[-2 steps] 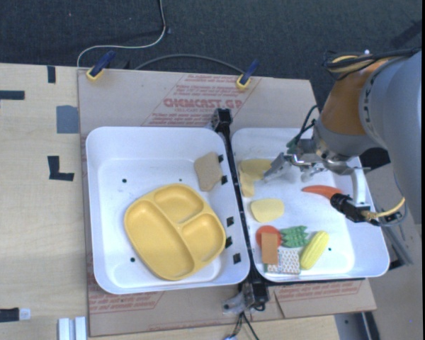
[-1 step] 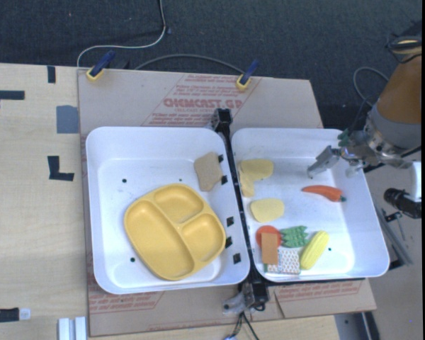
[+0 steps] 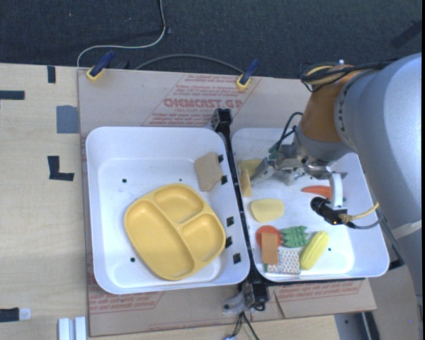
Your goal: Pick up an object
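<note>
Yellow, flat plastic oval (image 3: 267,209) looks light and slick, so I'd pinch its edges; the claw's (image 3: 263,171) state I can't tell.

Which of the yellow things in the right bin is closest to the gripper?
The pale yellow piece by the divider, just left of the gripper. The yellow oval sits lower, and the corn cob lies farthest, near the bin's front.
</note>
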Controlling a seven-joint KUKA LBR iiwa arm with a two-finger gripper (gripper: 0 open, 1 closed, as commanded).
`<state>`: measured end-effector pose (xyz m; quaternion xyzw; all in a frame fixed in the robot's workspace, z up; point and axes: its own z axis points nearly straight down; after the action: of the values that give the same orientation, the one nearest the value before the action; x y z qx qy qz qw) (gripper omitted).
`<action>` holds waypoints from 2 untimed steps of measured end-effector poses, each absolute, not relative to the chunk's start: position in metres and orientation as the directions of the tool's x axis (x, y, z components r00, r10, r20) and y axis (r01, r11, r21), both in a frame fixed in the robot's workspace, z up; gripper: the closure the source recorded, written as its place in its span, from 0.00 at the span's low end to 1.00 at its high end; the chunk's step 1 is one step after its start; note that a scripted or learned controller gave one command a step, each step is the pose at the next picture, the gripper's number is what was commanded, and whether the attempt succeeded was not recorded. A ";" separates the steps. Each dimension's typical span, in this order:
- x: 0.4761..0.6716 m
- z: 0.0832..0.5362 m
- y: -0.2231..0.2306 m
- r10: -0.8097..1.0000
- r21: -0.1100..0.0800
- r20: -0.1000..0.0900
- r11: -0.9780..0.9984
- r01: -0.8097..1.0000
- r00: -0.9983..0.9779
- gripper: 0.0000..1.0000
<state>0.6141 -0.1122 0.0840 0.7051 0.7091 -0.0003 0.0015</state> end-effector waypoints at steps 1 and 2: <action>0.643 0.161 -0.094 1.000 0.008 -0.001 0.004 1.000 -0.004 0.00; 0.646 0.186 -0.057 1.000 0.002 0.001 0.005 1.000 -0.005 0.00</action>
<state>0.6459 -0.0573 0.1860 0.7054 0.7088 0.0011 0.0003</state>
